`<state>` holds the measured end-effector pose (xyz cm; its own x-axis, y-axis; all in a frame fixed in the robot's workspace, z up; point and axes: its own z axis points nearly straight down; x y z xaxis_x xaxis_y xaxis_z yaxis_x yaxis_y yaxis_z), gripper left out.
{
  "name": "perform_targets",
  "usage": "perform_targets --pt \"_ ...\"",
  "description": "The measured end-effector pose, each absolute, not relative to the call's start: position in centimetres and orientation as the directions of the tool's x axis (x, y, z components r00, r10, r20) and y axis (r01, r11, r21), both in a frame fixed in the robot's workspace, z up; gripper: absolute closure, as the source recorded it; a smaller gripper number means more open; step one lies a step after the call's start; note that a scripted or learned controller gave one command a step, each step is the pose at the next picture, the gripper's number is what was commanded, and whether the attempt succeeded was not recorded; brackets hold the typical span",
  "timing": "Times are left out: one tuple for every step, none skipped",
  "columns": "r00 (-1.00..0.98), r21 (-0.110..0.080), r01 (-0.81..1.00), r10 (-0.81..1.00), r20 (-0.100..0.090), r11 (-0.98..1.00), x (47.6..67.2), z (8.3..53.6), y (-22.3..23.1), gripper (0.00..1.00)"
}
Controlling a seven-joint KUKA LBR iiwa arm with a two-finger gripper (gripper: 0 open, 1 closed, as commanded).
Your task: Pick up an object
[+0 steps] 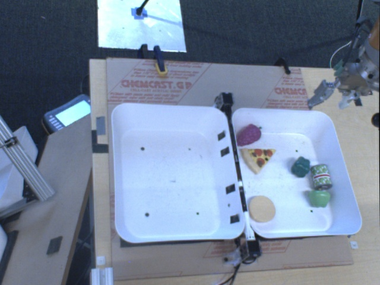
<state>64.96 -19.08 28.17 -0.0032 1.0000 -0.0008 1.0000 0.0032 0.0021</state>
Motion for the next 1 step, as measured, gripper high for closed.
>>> perform_targets --pt "-0.008 0.023 1.0 1.0 -0.005 0.008 66.93 50.04 -15.76 0.0"
